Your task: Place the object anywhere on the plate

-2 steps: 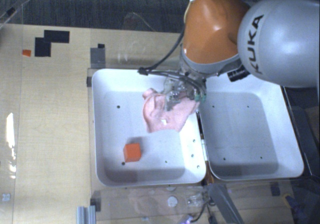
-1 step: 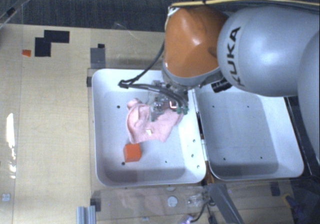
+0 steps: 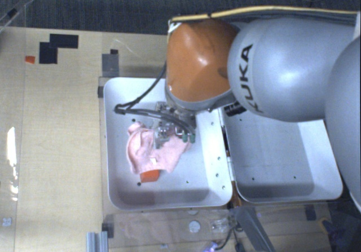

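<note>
Item: pink cloth [image 3: 148, 152], crumpled in the left bin [image 3: 118, 189], an orange piece [image 3: 150, 176] at its near edge. Your gripper [image 3: 172, 131] sits over the cloth's upper right part; cloth spreads down-left from it. Jaw state: cannot tell.

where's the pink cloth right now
In the camera view, the pink cloth lies crumpled in the left bin, beside a small orange piece, just under the gripper.
</note>
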Tool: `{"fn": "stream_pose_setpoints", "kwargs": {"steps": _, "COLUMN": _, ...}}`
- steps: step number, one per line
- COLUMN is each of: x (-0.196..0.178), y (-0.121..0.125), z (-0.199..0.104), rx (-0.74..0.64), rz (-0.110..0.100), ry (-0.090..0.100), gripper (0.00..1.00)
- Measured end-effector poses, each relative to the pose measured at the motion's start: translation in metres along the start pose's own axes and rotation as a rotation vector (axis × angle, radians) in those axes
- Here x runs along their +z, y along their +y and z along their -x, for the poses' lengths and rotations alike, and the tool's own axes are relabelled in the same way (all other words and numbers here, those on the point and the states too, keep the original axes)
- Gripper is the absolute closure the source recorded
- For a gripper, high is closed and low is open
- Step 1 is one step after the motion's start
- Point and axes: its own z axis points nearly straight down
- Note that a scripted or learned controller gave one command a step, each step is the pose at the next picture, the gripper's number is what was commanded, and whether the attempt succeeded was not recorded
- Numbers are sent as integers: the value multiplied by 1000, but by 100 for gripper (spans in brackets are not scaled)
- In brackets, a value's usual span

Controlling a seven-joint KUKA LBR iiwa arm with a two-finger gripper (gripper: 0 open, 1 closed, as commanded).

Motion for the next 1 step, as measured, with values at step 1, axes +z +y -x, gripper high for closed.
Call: {"fn": "stream_pose_setpoints", "kwargs": {"steps": 1, "x": 0, "y": 0, "z": 0, "rx": 0, "rz": 0, "ry": 0, "gripper": 0}}
